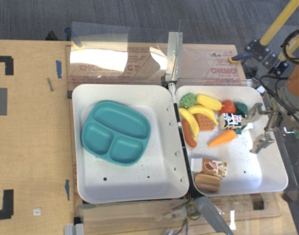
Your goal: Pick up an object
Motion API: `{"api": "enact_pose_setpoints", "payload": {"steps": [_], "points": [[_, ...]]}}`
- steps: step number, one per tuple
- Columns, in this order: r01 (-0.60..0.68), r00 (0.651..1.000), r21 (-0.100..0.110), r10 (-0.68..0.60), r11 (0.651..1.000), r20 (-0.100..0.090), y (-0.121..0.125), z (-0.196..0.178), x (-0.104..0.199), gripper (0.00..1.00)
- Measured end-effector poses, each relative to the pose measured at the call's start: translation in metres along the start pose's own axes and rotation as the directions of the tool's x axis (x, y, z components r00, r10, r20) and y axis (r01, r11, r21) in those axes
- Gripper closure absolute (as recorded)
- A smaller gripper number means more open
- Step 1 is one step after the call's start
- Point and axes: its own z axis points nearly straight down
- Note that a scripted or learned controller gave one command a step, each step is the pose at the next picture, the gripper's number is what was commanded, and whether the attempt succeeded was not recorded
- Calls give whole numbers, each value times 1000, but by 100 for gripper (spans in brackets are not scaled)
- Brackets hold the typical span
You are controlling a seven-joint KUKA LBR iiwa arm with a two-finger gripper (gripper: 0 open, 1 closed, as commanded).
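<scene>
Camera view: the two-finger gripper (261, 127) is seen spread wide and holding nothing at the right bin's (274, 180) right side. Just beside it, an orange plastic carrot (222, 138) lies, judged light, stiff, slippery; its thicker middle should be pinched.

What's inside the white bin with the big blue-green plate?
Inside the left shallow white bin lies just the teal plastic divided plate, with three hollows that hold nothing, plus some small dark specks on the bin floor. Whatever is under the plate is covered.
</scene>
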Motion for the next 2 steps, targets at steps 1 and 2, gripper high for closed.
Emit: {"api": "enact_pose_setpoints", "payload": {"steps": [1, 2], "points": [[95, 995, 1, -95, 995, 5, 20, 100, -15, 0], [97, 995, 4, -97, 995, 16, 21, 89, -19, 100]]}}
